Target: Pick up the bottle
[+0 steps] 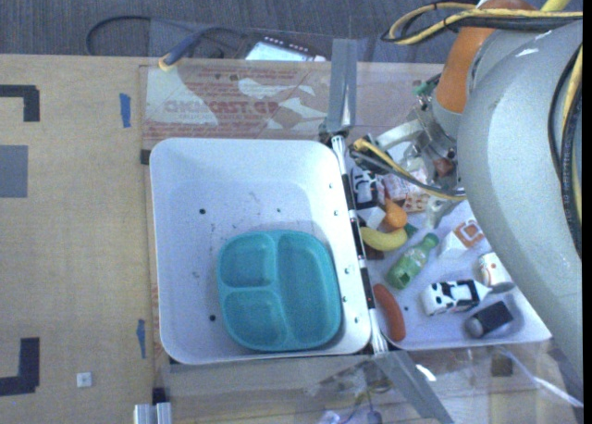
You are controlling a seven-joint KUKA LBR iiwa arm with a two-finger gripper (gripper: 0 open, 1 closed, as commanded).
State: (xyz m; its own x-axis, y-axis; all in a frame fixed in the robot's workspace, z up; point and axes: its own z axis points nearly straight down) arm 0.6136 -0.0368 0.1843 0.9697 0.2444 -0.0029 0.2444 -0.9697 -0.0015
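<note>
just below the gripper [427, 165], a little to its left, the green bottle [411, 261] lies flat in the right bin [518, 325], right by the banana [383, 238]. i cannot tell how the gripper is set. i think it should go straight down over the bottle's middle and miss the banana.

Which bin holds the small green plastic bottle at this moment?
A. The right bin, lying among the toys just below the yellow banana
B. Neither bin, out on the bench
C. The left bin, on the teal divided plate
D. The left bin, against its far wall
A: the small green plastic bottle lies in the right white bin, just below the yellow banana; the teal divided plate sits in the left bin.
</note>
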